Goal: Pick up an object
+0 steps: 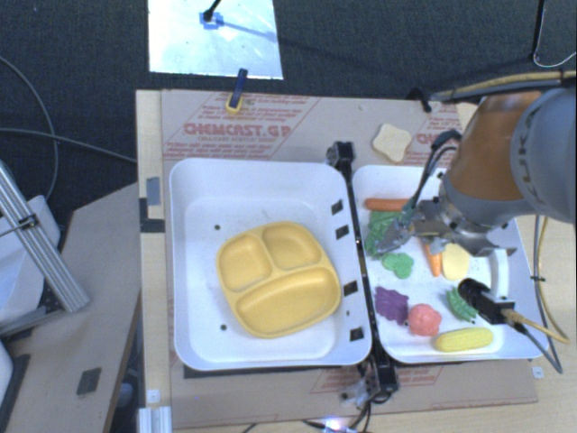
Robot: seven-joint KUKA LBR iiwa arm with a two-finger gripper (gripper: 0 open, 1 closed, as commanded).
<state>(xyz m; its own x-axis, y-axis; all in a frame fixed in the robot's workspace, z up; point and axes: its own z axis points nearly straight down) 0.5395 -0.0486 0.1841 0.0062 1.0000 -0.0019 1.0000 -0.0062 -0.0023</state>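
Flanking white bins (pixel 194 242) on cardboard-covered bench (pixel 270 120)

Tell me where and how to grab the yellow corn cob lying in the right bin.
Grip the corn cob across its middle, where it looks thickest, coming straight down from above. It lies flat and lengthwise along the near wall of the right bin, so set the grip across its short width. The pink piece sits close on its left, so stay centred or slightly right.

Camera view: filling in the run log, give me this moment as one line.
arm: over right bin | claw: low by green toy | grasp: unclear | yellow tray: left bin
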